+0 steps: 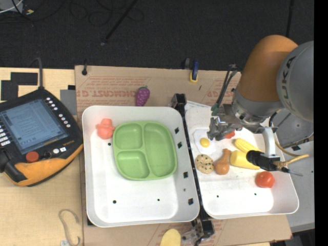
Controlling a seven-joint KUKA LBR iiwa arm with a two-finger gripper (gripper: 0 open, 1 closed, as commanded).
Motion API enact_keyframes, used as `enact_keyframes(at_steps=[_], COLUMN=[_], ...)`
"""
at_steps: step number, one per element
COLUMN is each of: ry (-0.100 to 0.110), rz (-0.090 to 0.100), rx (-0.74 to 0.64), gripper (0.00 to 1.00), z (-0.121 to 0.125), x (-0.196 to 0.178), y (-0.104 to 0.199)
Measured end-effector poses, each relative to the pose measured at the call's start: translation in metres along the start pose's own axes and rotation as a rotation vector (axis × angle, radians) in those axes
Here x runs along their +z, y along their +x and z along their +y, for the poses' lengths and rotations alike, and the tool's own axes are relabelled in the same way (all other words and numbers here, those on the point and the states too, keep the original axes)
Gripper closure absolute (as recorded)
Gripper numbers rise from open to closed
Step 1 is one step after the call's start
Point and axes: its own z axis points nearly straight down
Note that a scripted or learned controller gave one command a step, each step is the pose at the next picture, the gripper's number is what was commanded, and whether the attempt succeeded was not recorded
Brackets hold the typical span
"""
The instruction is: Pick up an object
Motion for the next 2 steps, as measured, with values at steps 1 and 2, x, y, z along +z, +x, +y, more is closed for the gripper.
enact_keyframes(at_steps=[1,2], ry=[0.000,-0.001], rz=[0.000,-0.001], rx=[-0.001,0.000], gripper=[1.00,1.00], z=[-0.017,-0.015], x=[-0.001,0.004], y=[0.048,0.086])
